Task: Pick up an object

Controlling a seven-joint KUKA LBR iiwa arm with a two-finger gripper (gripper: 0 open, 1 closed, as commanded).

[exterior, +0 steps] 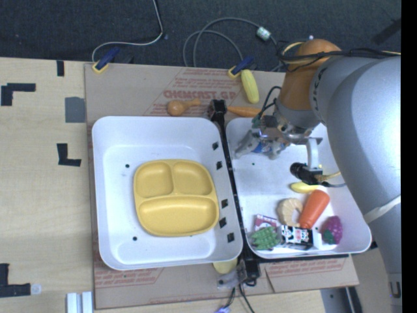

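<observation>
The gripper (259,142) hangs low over the right bin (260,181) toward its 11 o'clock corner, its fingers apparently apart with nothing between them, though blur obscures them. The carrot (313,208) lies toward 4 o'clock, beside the banana (306,188) and purple grapes (332,228).

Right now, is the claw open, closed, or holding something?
Claw: over the right bin, near its upper left corner; open or closed cannot be told, nothing seen in it.
</observation>
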